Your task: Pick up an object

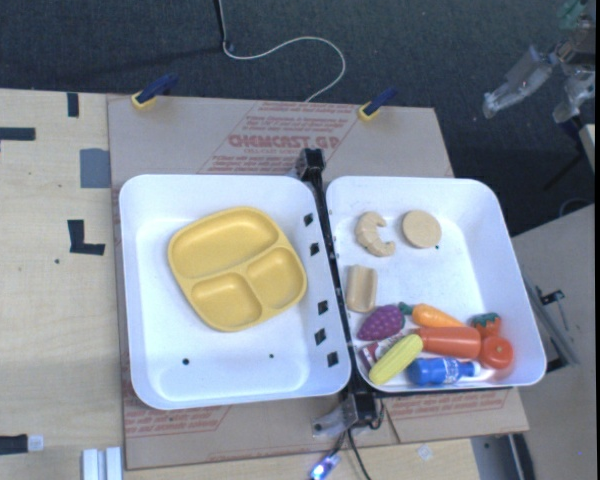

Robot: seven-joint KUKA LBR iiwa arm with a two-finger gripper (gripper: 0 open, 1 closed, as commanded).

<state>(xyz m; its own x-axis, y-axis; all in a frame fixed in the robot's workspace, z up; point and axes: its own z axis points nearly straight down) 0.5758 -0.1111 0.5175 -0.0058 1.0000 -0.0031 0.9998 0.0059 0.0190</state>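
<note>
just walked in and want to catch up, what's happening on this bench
A robot arm is meant to pick up an object, but nothing is being handled yet. Its gripper hangs at the upper right, well away from both bins. The left white bin holds a yellow three-compartment plastic tray. The right white bin holds toy food: a tan croissant, a round tan cookie, a purple grape bunch, a yellow corn cob, an orange carrot and a red tomato.
</note>
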